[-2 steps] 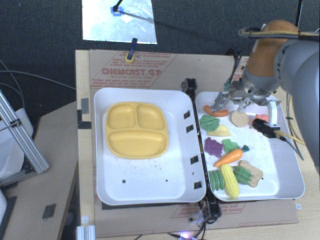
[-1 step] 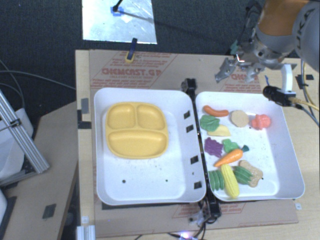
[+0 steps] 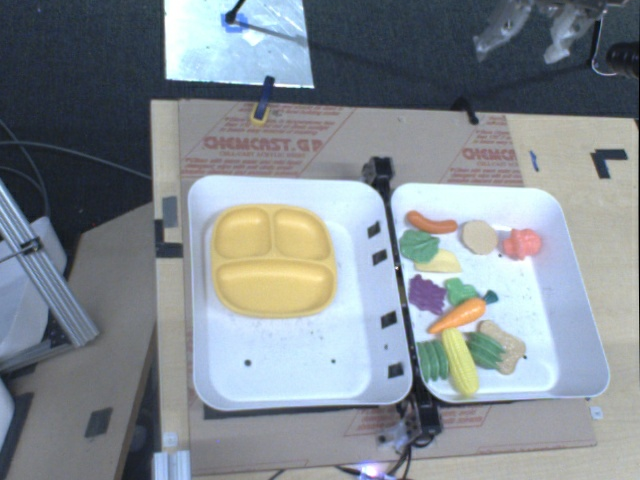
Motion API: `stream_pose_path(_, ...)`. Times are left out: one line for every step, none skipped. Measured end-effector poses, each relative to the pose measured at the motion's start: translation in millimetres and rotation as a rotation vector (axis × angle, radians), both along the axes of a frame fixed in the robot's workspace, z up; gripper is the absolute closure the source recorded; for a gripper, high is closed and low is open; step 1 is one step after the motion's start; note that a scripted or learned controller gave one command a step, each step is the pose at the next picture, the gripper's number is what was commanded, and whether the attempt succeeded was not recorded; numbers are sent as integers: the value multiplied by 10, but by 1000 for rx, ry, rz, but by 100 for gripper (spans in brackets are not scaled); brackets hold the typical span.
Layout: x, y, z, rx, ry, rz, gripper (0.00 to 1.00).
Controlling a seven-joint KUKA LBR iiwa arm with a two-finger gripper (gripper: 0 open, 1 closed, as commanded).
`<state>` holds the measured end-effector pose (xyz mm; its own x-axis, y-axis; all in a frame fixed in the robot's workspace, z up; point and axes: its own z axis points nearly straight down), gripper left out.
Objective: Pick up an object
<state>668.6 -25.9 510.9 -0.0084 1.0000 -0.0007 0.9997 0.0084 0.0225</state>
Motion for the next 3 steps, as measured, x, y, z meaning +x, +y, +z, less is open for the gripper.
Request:
stream_pose_path(3, -14, 6, -1, 14, 2, 100)
stream_pose_path(6, -12, 117, -2, 12, 7, 100)
stream_pose_path(-18, -706, -1332, 0, 35, -14, 100)
